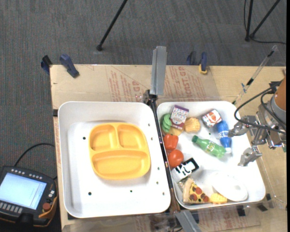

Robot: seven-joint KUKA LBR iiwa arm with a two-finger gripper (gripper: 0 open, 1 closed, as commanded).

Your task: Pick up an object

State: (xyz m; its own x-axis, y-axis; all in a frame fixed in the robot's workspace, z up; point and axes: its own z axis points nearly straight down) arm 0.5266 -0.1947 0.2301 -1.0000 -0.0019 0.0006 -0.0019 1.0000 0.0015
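End effector [245,144] hangs over the right bin's [258,178] right edge, fingers spread, pinching nothing; toys cluster leftward, bottle [209,146] nearest for reach.

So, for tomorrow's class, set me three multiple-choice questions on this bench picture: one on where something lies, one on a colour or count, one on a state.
1. Where does the yellow divided tray lie?
A. In the left bin
B. In the right bin
C. On the floor

2. What colour is the bottle in the right bin?
A. Red
B. Green
C. Black

3. How does the pizza slice stand to the gripper?
A. Clamped between its fingers
B. Lying in the bin, apart from it
C. Hanging from the arm

Answers:
1 A: the tray rests on the floor of the left bin.
2 B: its body is bright green.
3 B: the slice lies near the right bin's front edge, and the gripper hangs over that bin's right rim.
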